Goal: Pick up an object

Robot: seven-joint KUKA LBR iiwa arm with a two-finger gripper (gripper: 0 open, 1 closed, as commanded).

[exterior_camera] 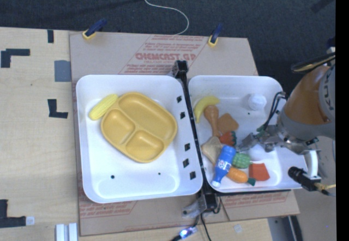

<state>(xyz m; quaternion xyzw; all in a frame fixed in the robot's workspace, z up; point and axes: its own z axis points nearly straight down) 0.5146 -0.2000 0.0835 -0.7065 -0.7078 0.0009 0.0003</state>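
Two shallow white bins sit side by side on my desk; the right bin (272, 84) holds a heap of toy food: a blue plastic bottle (222, 164), an orange plastic carrot (238, 175), a yellow plastic banana (203, 106). My pincer (256, 139) hangs low over that heap, gripping nothing I can see; how wide it gapes I cannot tell. I judge I am on the approach: next I must settle onto one piece and close.

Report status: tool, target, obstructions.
Tool low in right bin, above toy pile; grip state unclear. Nothing seen held. Blue bottle, carrot, banana crowded together. Left bin: yellow tray, corn.
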